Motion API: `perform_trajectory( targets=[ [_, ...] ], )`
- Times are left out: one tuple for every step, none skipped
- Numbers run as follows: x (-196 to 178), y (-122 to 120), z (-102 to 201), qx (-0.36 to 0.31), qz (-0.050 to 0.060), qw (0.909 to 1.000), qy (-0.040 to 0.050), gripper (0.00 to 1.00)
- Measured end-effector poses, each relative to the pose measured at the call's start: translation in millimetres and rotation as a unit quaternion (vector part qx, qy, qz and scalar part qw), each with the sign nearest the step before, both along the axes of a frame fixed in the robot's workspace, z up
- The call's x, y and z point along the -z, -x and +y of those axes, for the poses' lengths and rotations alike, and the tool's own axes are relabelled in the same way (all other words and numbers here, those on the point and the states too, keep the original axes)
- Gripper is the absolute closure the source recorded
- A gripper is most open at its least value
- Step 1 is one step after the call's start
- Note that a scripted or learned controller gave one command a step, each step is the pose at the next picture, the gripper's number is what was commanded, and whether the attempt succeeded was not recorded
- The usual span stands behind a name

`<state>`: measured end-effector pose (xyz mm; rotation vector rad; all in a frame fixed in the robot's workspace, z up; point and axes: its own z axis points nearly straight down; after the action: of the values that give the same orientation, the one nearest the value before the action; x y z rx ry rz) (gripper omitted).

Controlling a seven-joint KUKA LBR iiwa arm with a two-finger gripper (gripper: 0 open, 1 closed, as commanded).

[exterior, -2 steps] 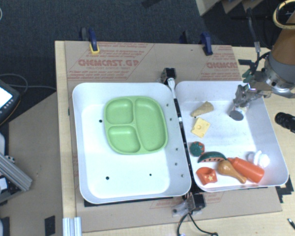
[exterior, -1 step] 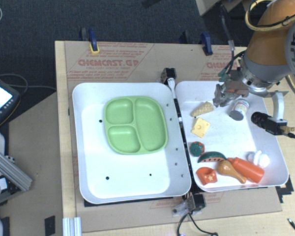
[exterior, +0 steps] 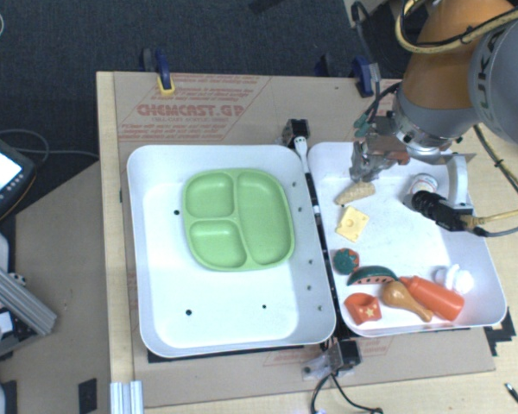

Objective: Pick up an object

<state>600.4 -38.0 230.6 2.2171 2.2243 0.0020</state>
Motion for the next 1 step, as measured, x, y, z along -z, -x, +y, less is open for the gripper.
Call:
perform_trajectory(
  targets=[
    [12.0, -4.4, 57.3, -0.001, 0.002, 1.0, -0.0005, 1.0]
  ],
)
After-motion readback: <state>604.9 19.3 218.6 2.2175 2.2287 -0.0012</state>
